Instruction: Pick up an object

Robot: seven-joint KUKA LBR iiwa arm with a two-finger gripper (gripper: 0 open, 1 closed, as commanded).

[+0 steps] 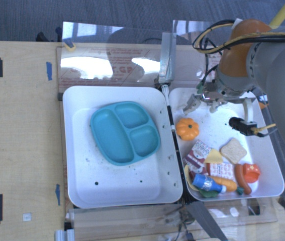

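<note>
Pincer (203,103) seemingly spread, hovering just above-right of orange pumpkin (188,129), right bin (272,154).

Grey, rounded arm (278,69) with a glossy orange band (243,46) above the wrist. Black and yellow cables (217,34) looped over the band. Metal-grey two-finger gripper (202,102) beneath the wrist.

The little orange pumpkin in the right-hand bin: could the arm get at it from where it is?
Probably yes. The pumpkin sits apart from the toy food pile, uncovered, with the gripper just beyond it.
</note>
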